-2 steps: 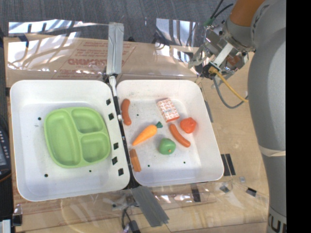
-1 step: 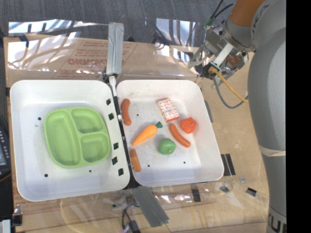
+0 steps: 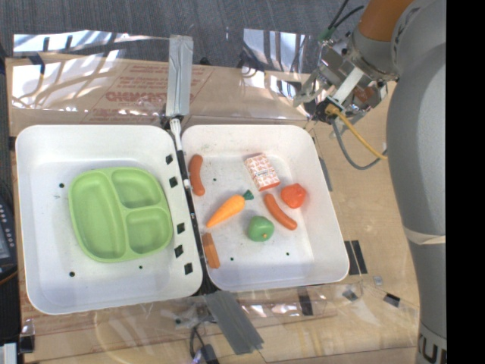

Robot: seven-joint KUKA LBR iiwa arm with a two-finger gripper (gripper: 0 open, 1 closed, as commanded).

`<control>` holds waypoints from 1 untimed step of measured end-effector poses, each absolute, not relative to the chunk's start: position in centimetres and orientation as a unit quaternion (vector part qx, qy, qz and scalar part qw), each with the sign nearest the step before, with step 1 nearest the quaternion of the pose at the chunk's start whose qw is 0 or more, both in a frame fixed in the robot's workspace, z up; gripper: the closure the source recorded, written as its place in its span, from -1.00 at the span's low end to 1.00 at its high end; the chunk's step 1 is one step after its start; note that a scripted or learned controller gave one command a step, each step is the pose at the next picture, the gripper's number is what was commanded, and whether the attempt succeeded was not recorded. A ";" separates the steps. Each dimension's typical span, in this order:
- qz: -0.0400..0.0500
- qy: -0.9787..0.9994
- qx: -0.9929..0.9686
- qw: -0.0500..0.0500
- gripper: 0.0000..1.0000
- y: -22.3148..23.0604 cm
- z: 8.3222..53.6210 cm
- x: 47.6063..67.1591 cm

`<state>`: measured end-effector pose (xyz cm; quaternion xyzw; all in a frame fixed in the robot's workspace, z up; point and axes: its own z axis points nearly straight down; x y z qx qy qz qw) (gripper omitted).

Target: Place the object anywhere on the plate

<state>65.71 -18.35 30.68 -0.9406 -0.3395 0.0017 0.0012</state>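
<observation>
gripper (image 3: 322, 97) hovers past the right bin's (image 3: 322, 203) far corner; toys lie nearer, green plate (image 3: 120, 212) far left; finger state unclear

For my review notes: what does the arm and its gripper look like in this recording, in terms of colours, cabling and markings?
The arm is a thick, rounded grey body with an orange band above the wrist. The gripper is a compact metal-and-black assembly with small red and white parts. A yellow cable loops out from it, and dark cables run above the wrist. Part of a black letter marking shows on the arm's lower section.
</observation>
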 end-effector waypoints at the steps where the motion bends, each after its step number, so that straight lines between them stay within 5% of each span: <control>1: 0.002 -0.340 -0.941 0.001 -1.00 -18.4 30.7 65.7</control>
